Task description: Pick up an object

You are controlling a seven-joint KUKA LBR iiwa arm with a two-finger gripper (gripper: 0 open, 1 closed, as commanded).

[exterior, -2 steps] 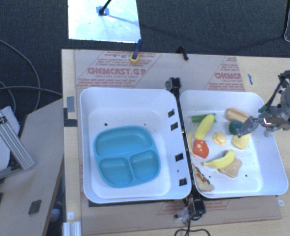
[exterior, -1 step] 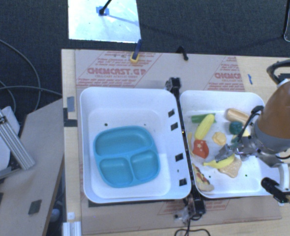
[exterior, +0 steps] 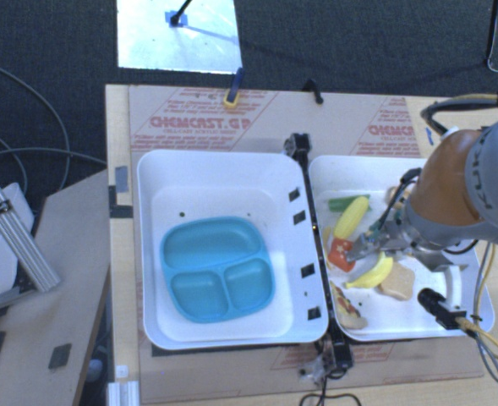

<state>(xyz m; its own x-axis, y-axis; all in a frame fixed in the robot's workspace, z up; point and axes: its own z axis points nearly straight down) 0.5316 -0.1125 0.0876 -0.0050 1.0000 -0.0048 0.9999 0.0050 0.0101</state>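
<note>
— Looking for the hand (exterior: 369,248)? It hangs low in the right bin (exterior: 363,169).
— Open?
— Can't tell. The banana (exterior: 374,272) lies just below it, slanting up to the right.

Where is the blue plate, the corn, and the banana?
Blue plastic three-part plate (exterior: 217,267), camera view, on its middle where the dividers meet.
Yellow toy corn cob (exterior: 351,216), camera view, middle of the cob.
Yellow toy banana (exterior: 374,273), camera view, middle of its curve.

Glossy white plastic bins (exterior: 223,172), smooth blue plastic tray (exterior: 217,267), printed cardboard sheet (exterior: 199,118)
</note>
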